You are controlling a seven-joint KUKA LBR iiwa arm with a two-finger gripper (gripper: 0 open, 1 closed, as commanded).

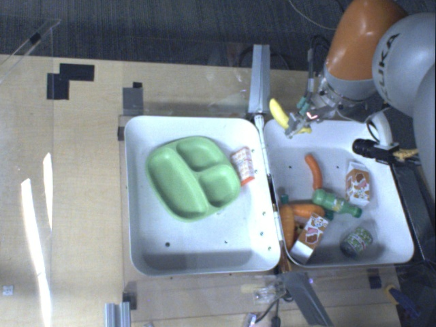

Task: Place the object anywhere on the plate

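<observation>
Tool (298,125) over right bin (402,244) corner beside 1 banana (278,112); grip state unclear. 1 green plate (194,177) in left bin (146,251).

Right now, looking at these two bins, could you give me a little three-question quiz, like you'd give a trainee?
1. True or false: the green plate lies in the left bin.
2. Which item touches the plate's right edge? A) the sausage B) the small packet C) the green bottle
3. Fill in: the yellow banana sits at the right bin's top-left corner, close by the ____.

Key: 1 true; 2 B; 3 end effector. Whether the end effector grips the banana cannot be made out.
</observation>
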